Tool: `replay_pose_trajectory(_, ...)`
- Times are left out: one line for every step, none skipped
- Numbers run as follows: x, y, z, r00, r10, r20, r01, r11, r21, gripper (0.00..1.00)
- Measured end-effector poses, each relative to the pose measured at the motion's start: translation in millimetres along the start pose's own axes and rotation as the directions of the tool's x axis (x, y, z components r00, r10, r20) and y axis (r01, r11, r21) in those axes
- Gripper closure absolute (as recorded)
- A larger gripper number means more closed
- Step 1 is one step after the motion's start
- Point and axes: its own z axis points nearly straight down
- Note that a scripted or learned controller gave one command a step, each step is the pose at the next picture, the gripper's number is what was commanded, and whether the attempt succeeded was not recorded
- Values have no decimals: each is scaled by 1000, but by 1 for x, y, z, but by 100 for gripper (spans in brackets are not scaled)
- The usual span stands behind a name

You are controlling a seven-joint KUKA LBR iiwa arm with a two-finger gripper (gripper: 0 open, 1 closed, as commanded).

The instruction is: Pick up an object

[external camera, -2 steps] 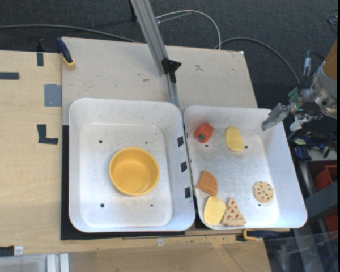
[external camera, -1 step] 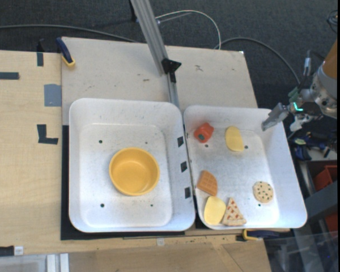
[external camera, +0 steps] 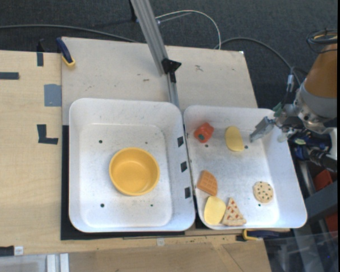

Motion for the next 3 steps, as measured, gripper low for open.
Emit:
replay_pose_trajectory(-1,-10,59,1000,1,0,-1,1000,0,0)
replay_pose_trajectory(0,-11,113,1000,0,1,0,1000,-2,0)
replay_pose_trajectory(0,-10,100,1000,-1,1,1,1000,-5,100)
